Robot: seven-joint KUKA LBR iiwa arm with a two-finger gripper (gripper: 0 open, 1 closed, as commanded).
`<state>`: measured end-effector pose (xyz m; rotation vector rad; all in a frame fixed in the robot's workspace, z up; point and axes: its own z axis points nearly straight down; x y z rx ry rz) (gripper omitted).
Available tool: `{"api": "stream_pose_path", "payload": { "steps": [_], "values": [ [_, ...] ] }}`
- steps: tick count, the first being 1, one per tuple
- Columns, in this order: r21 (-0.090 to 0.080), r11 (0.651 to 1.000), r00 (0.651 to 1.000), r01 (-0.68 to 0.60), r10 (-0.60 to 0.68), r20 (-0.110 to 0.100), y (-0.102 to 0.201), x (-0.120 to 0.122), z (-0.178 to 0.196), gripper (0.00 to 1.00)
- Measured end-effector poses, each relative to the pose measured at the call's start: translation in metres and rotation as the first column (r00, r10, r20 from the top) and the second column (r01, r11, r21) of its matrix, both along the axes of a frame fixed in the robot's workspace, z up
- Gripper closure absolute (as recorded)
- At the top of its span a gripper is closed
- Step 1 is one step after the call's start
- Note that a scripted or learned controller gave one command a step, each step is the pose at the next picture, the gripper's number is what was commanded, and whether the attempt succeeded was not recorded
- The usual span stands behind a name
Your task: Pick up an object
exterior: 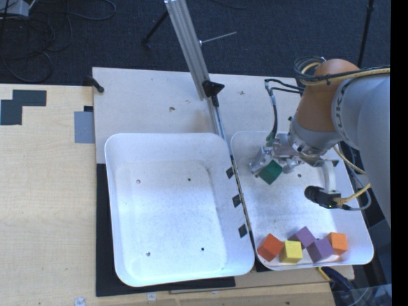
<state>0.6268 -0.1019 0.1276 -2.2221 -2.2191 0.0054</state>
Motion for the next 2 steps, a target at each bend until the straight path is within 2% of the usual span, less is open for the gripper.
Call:
{"api": "stream_pose_path", "payload": {
  "steps": [1,2],
  "values": [
    [-0.002,1.0,1.0,-0.005,0.005,0.009,0.002,0.024,-0.036,0.0],
    [0.001,1.0,1.0,-0.002,0.002,0.0,-0.006,-0.001,-0.037,0.0]
  ]
}}
